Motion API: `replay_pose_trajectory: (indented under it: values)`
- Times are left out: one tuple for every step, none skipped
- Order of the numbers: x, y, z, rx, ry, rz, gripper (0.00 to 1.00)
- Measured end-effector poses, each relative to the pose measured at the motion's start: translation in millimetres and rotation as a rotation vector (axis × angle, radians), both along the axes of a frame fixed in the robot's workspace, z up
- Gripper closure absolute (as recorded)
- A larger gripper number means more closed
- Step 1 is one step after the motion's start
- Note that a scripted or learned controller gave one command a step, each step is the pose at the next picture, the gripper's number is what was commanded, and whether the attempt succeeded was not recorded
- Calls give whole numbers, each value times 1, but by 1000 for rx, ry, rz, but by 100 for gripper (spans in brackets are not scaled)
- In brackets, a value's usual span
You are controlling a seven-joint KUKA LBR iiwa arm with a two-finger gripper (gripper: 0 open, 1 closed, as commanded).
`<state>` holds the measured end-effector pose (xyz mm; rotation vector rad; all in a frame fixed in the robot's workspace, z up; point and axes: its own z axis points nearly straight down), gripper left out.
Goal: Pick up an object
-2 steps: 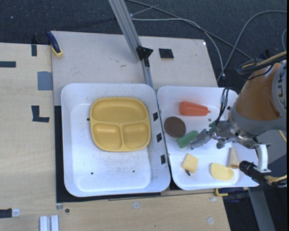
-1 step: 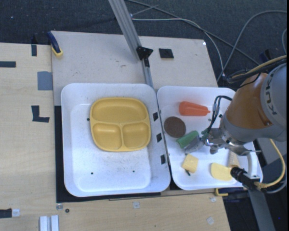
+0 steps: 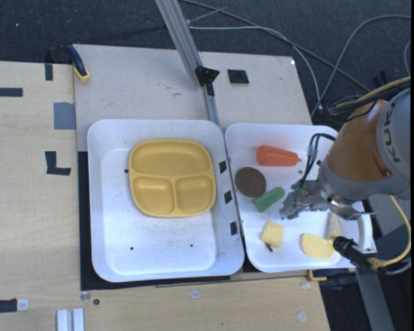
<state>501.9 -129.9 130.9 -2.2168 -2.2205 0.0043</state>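
Right white bin on desk: orange plastic carrot at far edge, brown round disc, green block, two yellow pieces; end effector, finger state indiscernible, beside green block.

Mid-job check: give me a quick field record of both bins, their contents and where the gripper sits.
left bin: holds a yellow divided tray, three compartments
right bin: holds five small items
orange piece: far side of the right bin
brown disc: beside the bin divider
green piece: just near of the disc
pale yellow wedge: near side of the bin
yellow piece: near right corner
gripper: low over the right bin, just right of the green piece
grip state: cannot tell
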Motion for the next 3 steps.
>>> replay_pose_trajectory:
  values:
    - [-2,3,42,-1,-5,-1,100]
    - [-2,3,82,-1,-7,0,100]
    - [-6,64,77,0,-2,3,100]
